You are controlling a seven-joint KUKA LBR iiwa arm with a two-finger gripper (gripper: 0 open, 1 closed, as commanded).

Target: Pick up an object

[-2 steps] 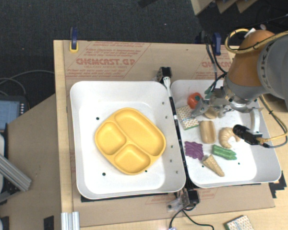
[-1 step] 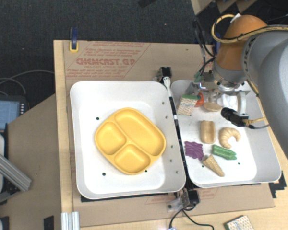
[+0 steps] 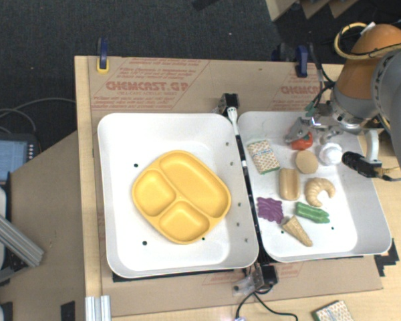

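The arm (image 3: 374, 72) is reaching in from the right, and its gripper (image 3: 307, 129) is hanging low over the far end of the right bin (image 3: 367, 236), right at a small red object (image 3: 302, 140) that is lying against its tip; whether anything is being pinched cannot be made out from this angle. Toy food is sitting in that bin: a green-speckled packet (image 3: 262, 156), a round tan bun (image 3: 307, 162), a white cap-like piece (image 3: 331, 154), a tan oblong loaf (image 3: 289, 183), a croissant (image 3: 319, 190), purple grapes (image 3: 269, 210), a green pickle (image 3: 312, 212) and a cone-shaped wedge (image 3: 297, 231). The left bin (image 3: 120, 246) is holding a yellow divided plate (image 3: 180, 196), lying flat near its middle. Both bins are resting side by side on a brown board (image 3: 147, 82).
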